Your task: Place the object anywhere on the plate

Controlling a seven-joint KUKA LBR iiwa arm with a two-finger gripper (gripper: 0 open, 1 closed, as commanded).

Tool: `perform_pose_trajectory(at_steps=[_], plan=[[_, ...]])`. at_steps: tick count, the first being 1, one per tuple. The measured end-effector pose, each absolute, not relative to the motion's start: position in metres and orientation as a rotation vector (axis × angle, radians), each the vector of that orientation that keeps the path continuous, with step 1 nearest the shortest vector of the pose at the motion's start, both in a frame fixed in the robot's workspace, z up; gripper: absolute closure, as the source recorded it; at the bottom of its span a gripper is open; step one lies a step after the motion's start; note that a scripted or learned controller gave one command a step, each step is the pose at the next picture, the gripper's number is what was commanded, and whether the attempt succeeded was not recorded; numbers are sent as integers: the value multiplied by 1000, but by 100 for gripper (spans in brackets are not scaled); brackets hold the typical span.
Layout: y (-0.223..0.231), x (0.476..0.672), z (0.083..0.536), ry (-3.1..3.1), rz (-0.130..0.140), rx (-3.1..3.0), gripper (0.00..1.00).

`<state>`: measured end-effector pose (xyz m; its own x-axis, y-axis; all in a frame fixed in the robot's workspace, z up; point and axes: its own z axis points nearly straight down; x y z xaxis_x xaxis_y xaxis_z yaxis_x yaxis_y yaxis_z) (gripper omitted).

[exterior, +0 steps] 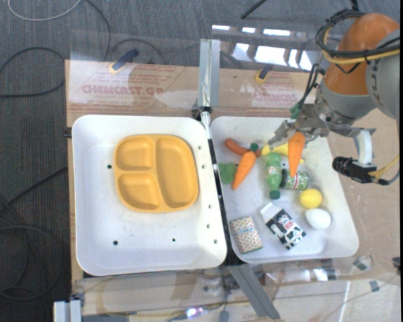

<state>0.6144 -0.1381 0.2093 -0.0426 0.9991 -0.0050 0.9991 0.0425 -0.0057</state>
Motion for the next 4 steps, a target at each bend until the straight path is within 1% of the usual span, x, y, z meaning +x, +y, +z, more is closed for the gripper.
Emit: perform_pose_trajectory(at_steps=[1, 2, 3, 4], plan=[[-95, 664, 170, -2457, 7, -1956, 100], [-17, 669, 197, -2679, 3, -1638, 100], [70, 595, 180, -2794, 4, -1426, 100], [87, 651, 194, -2782, 3, -1453, 100]])
